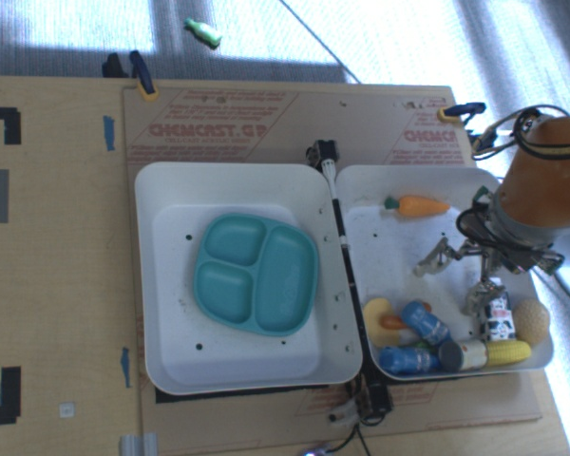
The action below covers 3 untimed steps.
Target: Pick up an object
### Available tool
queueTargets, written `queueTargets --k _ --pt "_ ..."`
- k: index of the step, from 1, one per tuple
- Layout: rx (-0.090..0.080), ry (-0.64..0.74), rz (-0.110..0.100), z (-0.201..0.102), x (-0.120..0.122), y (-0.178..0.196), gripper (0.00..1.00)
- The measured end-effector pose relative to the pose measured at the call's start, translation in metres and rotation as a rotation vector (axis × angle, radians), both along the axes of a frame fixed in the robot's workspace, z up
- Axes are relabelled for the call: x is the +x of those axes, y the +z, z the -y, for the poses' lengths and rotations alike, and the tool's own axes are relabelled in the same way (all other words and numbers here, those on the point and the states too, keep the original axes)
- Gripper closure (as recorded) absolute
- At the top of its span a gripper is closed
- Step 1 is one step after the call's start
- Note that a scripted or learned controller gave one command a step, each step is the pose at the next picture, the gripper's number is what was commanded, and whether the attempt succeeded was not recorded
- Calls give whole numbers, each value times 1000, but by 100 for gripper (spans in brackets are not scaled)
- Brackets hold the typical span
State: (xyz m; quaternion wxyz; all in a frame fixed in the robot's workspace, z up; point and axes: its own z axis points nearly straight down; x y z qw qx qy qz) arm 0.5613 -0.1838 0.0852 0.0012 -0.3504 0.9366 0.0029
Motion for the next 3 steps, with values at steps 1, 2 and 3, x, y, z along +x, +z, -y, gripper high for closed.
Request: queueTargets --k 1,2,3 --pt "-3 -12 6 -68 40 0 0" --pt "-4 -7 7 -85 79 1 0" --pt "-6 236 8 0 95 1 0"
